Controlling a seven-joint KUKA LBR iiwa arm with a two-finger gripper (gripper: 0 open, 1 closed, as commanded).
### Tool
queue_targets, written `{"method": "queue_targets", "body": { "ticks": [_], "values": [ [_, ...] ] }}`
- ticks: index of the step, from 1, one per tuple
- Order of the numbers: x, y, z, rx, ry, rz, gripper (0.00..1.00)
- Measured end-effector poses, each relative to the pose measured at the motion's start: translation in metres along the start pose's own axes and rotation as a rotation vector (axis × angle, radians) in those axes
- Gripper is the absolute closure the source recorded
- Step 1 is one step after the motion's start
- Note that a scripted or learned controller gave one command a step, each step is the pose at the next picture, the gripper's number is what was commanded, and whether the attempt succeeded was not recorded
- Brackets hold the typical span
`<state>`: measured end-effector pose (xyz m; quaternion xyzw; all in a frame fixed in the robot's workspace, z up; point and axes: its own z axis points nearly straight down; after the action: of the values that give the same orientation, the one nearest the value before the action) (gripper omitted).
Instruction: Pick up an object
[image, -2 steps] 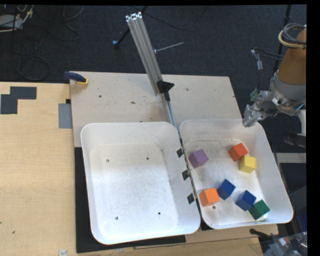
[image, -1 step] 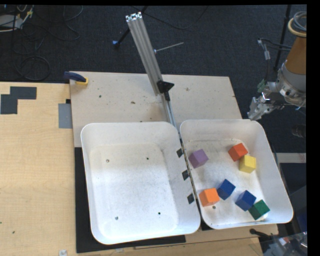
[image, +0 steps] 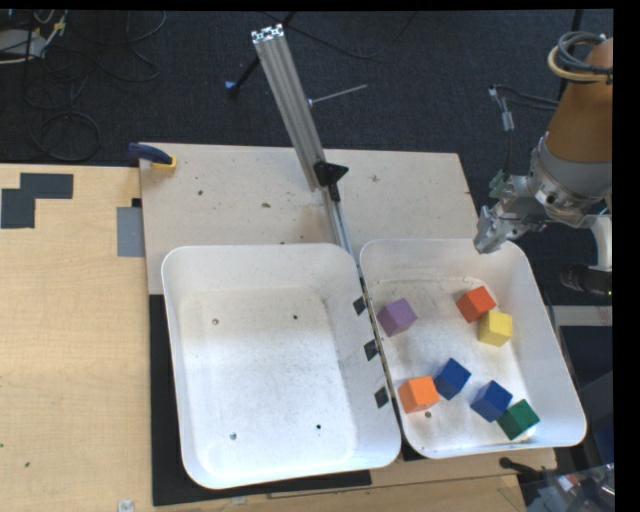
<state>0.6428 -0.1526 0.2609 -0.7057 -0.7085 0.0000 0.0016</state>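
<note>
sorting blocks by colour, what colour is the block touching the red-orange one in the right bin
Yellow. The block sits against the red-orange block in the camera view.

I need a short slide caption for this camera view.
End effector above the right bin's far rim; seven colored cubes inside.

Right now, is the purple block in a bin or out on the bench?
In: the purple block lies on the right bin's floor, near the divider.
</note>
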Motion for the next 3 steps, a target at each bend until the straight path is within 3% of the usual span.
{"method": "queue_targets", "body": {
  "ticks": [1,3],
  "values": [
    [0.041,-0.023,0.006,0.002,0.000,0.001,1.00],
    [0.145,-0.045,0.015,0.003,0.001,0.000,1.00]
  ]
}}
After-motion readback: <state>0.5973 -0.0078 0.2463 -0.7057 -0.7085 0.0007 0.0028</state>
